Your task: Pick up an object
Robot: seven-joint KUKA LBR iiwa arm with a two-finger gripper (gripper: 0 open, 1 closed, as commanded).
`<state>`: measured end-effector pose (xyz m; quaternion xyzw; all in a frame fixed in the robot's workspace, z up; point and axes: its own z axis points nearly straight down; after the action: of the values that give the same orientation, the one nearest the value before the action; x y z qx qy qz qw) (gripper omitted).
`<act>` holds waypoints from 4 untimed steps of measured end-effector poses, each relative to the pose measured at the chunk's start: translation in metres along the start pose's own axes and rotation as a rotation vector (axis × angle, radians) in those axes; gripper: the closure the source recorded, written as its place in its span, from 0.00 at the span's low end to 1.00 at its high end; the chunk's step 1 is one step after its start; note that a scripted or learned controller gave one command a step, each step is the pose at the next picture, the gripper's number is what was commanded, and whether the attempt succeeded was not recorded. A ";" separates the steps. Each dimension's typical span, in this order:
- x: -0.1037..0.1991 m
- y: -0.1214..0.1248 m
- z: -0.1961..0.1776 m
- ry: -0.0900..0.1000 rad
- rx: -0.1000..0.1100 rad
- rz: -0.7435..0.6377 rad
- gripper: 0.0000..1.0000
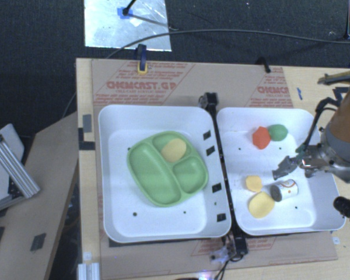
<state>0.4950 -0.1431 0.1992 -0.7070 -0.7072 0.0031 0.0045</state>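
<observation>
The right bin [245, 127] holds a red object [261, 137] touching a green ball [277, 132] near its far side. Closer to the front lie a small yellow piece [254, 183], a larger yellow lump [261, 205] and a small white and grey cylinder [284, 190] on its side. My gripper [283, 168] reaches in from the right and hovers just above the cylinder, to the right of the small yellow piece. I see nothing held in it.
The left bin [116, 121] carries a green divided plate [163, 174] with a yellow item [174, 149] in its far compartment. A black divider [217, 156] runs between the bins. Brown cardboard [181, 80] lies under both.
</observation>
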 end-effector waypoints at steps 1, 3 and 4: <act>0.000 0.003 -0.006 -0.003 -0.012 -0.003 0.00; -0.003 0.011 0.085 -0.006 -0.027 -0.003 0.00; -0.004 0.016 0.111 -0.006 -0.023 0.001 0.00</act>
<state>0.5096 -0.1473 0.0882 -0.7073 -0.7069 -0.0031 -0.0057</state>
